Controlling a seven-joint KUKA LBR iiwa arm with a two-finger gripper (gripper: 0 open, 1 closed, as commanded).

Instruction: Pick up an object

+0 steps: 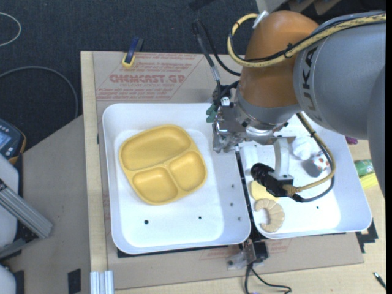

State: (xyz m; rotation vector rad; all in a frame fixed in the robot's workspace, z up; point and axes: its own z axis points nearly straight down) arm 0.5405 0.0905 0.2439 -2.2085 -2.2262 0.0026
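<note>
My gripper (223,138) hangs under the orange wrist, low over the divider between the two bins, at the right bin's back left corner. A tan croissant-shaped piece (270,215) lies at the front of the right bin (343,216), with a pale yellow piece (259,190) just behind it. A small white object (304,146) and a white one with a red spot (317,162) lie further back, right of the gripper and partly under the arm. Nothing shows between the gripper and these things.
A yellow three-compartment plate (162,162) lies in the left bin (177,228). The arm covers the back of the right bin. A yellow and blue clip (130,53) rests on the cardboard behind the bins. A green item (365,166) sits outside the right bin.
</note>
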